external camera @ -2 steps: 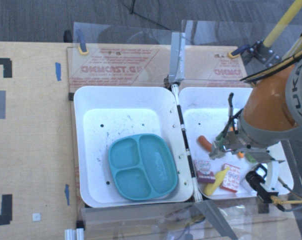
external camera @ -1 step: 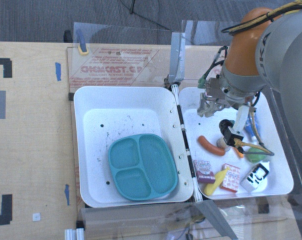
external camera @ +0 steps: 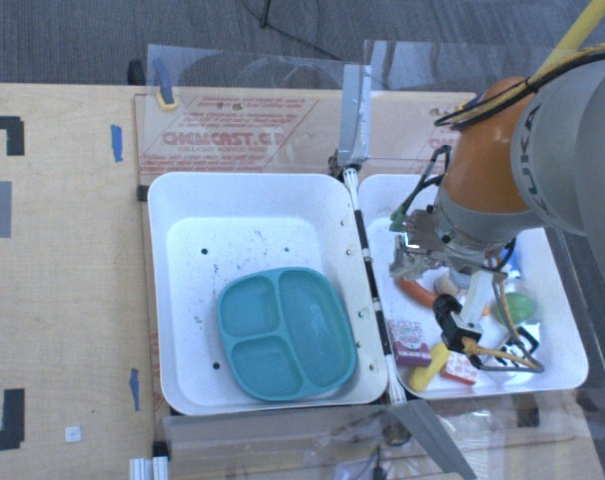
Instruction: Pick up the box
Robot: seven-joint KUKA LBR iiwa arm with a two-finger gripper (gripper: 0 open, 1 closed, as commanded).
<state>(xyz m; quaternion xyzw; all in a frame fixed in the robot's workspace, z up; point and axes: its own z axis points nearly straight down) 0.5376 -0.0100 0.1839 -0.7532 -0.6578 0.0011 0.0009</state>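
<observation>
The box (external camera: 410, 339), small and pink-and-white, lay flat at the right bin's (external camera: 572, 353) near-left corner, beside a yellow piece (external camera: 427, 366). The tool (external camera: 414, 264) hung over clutter further back, apart from it; its grip could not be told. A teal divided plate (external camera: 284, 333) sat in the left bin (external camera: 182, 218).

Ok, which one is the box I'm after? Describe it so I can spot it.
Look in the right bin, where the arm reaches in, then along its near left side beside the divider. The box lies flat there, small, whitish with dark red print. The yellow piece just below it is plain and rounded; the box is printed and rectangular.
</observation>
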